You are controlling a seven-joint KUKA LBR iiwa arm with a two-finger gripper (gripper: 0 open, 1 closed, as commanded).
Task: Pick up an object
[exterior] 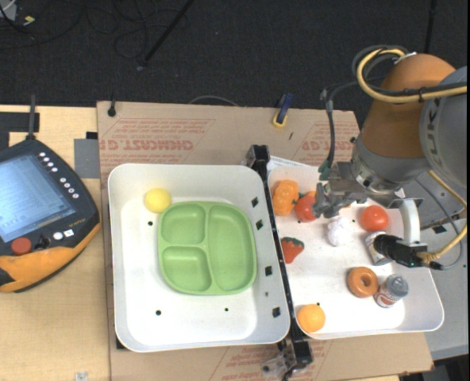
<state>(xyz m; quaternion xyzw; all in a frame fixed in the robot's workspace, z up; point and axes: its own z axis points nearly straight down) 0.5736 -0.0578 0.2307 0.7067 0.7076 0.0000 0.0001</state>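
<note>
We take the red tomato (306,207) as the likely target: it lies in the right bin (425,312), near the divider, touching an orange fruit (283,196) on its left. The end effector (328,201) hovers just beside it, on its right, so the coming move is a short shift leftward and down. We cannot tell whether it is apart or together. A white lump (338,231) sits just below it, another red ball (373,217) to its right, a doughnut (363,282) well apart. The green tray (206,248) fills the left bin (132,308).
</note>
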